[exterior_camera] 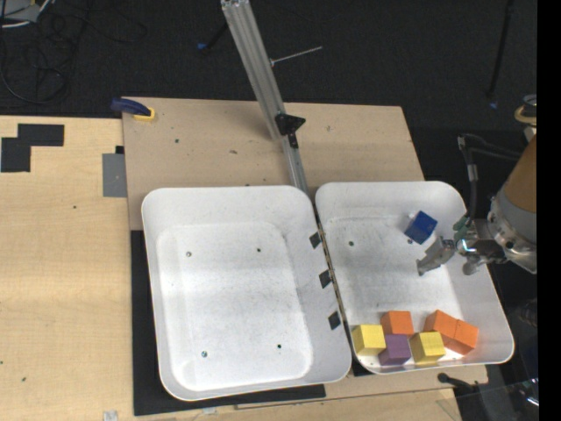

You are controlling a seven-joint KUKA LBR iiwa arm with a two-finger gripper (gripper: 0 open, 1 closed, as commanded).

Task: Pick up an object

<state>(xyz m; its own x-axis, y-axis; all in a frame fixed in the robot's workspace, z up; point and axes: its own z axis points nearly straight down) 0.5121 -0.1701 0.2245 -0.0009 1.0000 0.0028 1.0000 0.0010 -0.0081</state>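
In the right bin (368, 204) a blue cube (421, 226) lies near the far right corner. Along the bin's front wall sit a yellow cube (369, 337), an orange cube (397, 322), a purple cube (397, 349), a second yellow cube (429, 346) and a larger orange block (455, 331). My gripper (451, 262) hangs over the right side of this bin, just in front and to the right of the blue cube. It is open, its two grey fingers are spread, and nothing lies between them.
The left bin (166, 209) adjoins the right one, with black clips (325, 278) along the shared edge. A slanted aluminium bar (263, 77) rises behind the bins. A blue and yellow clamp (131, 107) lies at the bench's far left corner.
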